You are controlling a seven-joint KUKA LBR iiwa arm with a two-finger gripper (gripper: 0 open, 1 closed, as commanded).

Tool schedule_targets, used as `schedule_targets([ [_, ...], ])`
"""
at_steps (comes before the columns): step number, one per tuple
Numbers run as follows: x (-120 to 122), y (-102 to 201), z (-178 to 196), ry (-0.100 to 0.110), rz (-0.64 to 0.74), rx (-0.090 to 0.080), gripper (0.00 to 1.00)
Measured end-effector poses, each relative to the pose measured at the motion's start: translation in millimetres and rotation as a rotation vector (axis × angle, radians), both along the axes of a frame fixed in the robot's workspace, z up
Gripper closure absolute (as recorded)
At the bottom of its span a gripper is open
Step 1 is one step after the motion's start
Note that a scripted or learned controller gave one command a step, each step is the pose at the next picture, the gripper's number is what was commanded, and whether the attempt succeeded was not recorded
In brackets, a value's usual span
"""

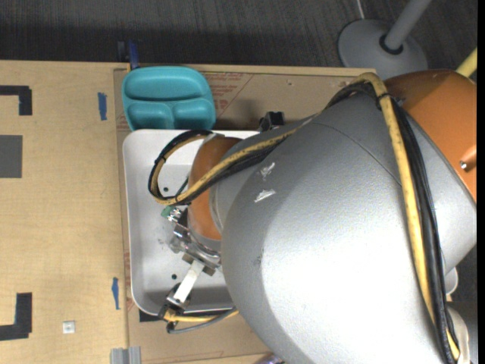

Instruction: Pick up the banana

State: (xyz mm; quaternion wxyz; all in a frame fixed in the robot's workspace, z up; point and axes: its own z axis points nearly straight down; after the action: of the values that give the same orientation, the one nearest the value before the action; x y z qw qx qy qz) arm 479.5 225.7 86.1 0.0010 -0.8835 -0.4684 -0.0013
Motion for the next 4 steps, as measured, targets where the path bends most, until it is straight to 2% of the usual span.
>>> schedule_targets([
  [1,-1,-1,52,0.004,-0.212,-0.003,0.0],
  [2,-1,-75,81,0.007,-0.037,-0.002,0.0],
  [3,0,-20,0,0.001,0.067,-0.001,0.0],
  [4,-1,-1,27,0.004,-0.263,-0.003,0.0],
])
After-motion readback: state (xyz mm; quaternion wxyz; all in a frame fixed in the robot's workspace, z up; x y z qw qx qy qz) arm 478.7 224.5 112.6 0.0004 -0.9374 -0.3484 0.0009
